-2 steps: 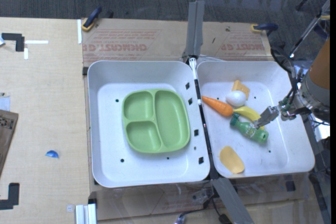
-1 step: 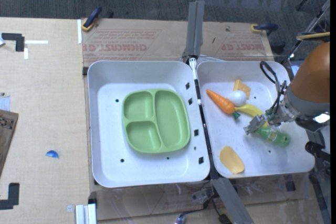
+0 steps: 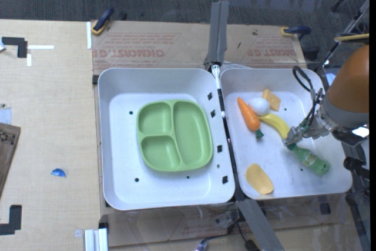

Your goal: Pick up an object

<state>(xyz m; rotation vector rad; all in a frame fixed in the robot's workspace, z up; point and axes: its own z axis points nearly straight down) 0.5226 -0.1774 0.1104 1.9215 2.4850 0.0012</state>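
Bottle [image 3: 310, 161] lies at five o'clock in the right bin [image 3: 276, 185], gripper [image 3: 293, 137] at its neck, grip state unclear; center before closing.

- Two bins sit side by side on the worktop [image 3: 47, 126]: the left bin [image 3: 117, 185] and the right bin [image 3: 335, 182], their inner walls touching.
- A divided plate [image 3: 175, 135] lies in the middle of the left bin.
- In the right bin, a carrot [image 3: 248, 114] lies near the left wall, with an egg [image 3: 258, 106] touching it on its right.
- A wedge [image 3: 271, 99] sits just behind the egg.
- A banana [image 3: 276, 124] lies right of the carrot.
- A bottle [image 3: 309, 161] lies near the right wall, in front of the banana.
- A chip [image 3: 259, 178] lies near the front wall.
- The gripper [image 3: 294, 137] is between banana and bottle.
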